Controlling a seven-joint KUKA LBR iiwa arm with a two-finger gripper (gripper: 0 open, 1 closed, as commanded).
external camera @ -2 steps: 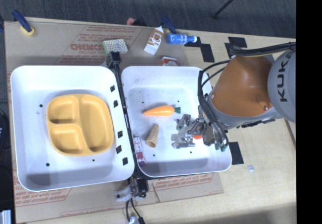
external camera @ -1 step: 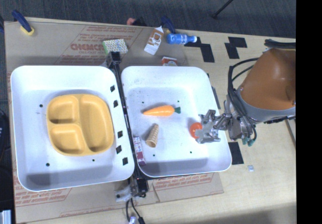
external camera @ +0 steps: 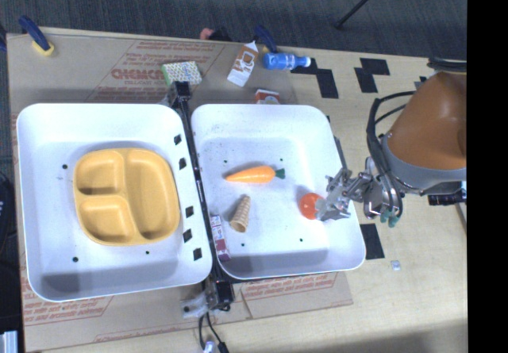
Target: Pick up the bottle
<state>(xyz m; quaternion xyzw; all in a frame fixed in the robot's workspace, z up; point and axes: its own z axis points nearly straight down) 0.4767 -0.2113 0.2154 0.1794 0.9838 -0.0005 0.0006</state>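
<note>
Two white bins are set side by side on the bench [external camera: 381, 280], presumably so that things can be moved from one to the other. The left bin [external camera: 48, 264] is taken up by a yellow tray [external camera: 127, 193] with three compartments, laid flat at its middle. The right bin [external camera: 317, 137] holds the loose items, spread well apart from one another, which leaves room for fingers to come down around each.

The arm [external camera: 432, 133] is seen at the right of the frame, its orange band bulking over the bench, and the wrist is reached across the right rim of the right bin. The gripper [external camera: 333, 205] is placed low at that bin's right side, just beside a tomato [external camera: 309, 205]; it may be touching it, but the metal parts are too cluttered for that to be judged, and whether the fingers are apart or together cannot be told.

A carrot [external camera: 252, 175] lies across the middle of the right bin, and a cone [external camera: 240, 212] lies below it, tilted.

The bottle [external camera: 282, 62], blue with a paler end, is found outside both bins, lying on its side on the bench near the top centre of the frame, beside a small carton [external camera: 243, 64]. It is well apart from the gripper, so the pick is judged not yet begun; a reach toward the top of the frame would be called for.
</note>
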